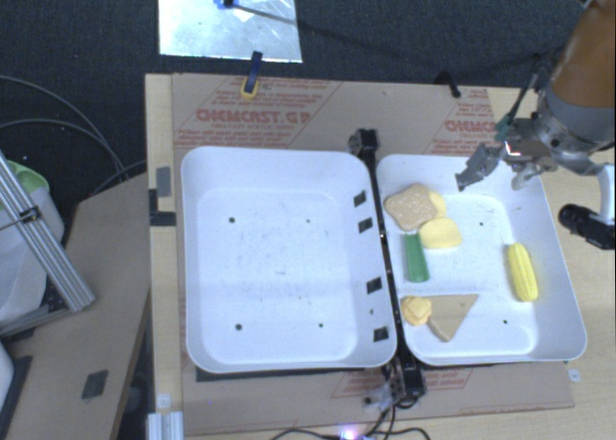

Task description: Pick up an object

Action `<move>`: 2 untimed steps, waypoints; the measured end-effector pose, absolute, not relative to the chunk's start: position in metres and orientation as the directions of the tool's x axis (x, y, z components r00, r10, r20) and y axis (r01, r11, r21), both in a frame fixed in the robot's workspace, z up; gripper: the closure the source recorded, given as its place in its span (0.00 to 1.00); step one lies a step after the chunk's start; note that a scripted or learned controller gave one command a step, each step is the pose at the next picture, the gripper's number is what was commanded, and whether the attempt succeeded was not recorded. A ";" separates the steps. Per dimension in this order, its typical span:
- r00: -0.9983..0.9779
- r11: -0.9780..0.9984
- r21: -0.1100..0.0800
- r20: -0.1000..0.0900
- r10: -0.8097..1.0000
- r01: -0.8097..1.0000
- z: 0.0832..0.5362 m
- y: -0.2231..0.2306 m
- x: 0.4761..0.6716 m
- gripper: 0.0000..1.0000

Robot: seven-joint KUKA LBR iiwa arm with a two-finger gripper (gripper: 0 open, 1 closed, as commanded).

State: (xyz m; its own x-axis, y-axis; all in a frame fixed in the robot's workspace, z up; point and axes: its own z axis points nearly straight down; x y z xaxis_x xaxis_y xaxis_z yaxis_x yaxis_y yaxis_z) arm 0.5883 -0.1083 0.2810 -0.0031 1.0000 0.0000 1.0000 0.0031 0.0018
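Note:
The right bin [553, 332] holds several toy foods. A tan biscuit-like piece [411, 205] lies at its upper left, with a yellow lump [440, 233] just below it. A green stick [415, 257] lies beside the divider. A yellow corn cob [522, 271] rests near the right side. A small yellow piece [416, 309] and a tan wedge [452, 314] sit at the front. My gripper [499, 169] hangs above the bin's back edge, fingers spread apart with nothing between them, well clear of the foods.
The left bin [279, 265] stands beside the right one, with black clips [371, 226] along the shared divider. A metal frame [43, 245] rises at the far left. A shiny plate [229, 5] lies beyond the bench.

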 end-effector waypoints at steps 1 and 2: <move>0.003 -0.003 -0.013 0.002 1.000 1.000 0.102 -0.136 0.531 0.00; -0.005 0.005 0.005 -0.002 1.000 1.000 0.084 -0.151 0.577 0.00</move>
